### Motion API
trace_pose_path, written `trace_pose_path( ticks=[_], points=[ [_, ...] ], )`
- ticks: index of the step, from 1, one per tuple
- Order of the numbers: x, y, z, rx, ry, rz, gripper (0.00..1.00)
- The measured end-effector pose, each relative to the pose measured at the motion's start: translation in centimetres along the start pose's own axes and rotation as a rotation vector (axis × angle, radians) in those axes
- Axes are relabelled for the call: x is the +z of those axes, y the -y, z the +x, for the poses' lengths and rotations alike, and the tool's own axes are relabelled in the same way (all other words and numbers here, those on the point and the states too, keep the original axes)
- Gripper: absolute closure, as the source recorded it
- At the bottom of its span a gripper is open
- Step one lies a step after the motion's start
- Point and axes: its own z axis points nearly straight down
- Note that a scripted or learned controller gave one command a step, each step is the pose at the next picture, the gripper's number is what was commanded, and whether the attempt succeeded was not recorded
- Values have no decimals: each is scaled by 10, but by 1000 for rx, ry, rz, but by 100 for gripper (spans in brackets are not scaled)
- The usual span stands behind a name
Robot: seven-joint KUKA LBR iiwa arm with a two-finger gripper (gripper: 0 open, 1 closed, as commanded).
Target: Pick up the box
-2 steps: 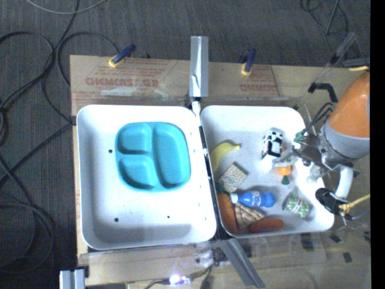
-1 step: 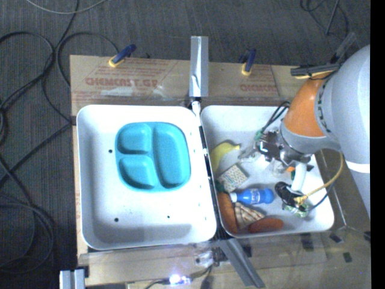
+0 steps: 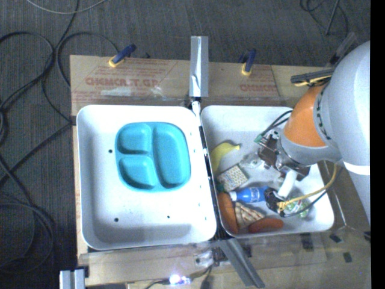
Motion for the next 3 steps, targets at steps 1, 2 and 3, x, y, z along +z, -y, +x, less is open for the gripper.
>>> trace_pose_path(
  ticks=[1,2,3],
  points=[
    [1,-10,35,186,5,1,0],
    [-9,-9,35,184,7,3,100],
    [-8,-9,35,184,8,3,0]
  ],
)
